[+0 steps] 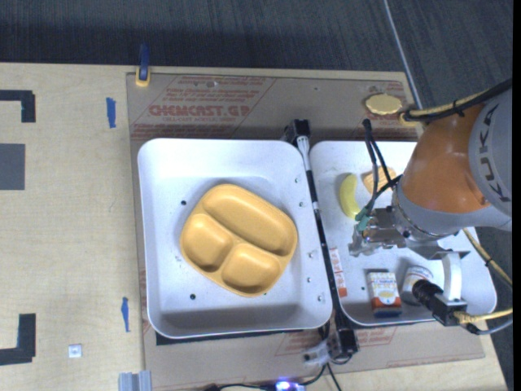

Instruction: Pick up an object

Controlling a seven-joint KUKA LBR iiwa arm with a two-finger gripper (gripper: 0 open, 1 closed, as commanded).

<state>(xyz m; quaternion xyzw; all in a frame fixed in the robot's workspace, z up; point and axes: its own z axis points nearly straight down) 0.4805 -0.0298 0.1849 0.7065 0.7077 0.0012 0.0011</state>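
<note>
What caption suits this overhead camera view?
Arm's gripper over the right bin; yellow tray fills the left bin.

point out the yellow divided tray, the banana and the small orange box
yellow divided tray [238,239]: camera view, on its middle ridge, left bin.
banana [349,195]: camera view, on its visible yellow middle, right bin.
small orange box [383,290]: camera view, on its top face, right bin.

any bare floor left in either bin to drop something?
Left bin: bare strips ring the yellow tray, widest along the far wall and in the near-left corner. Right bin: crowded; the arm covers the middle, with a yellow item and small box below it. A bare patch sits between them by the divider.
</note>
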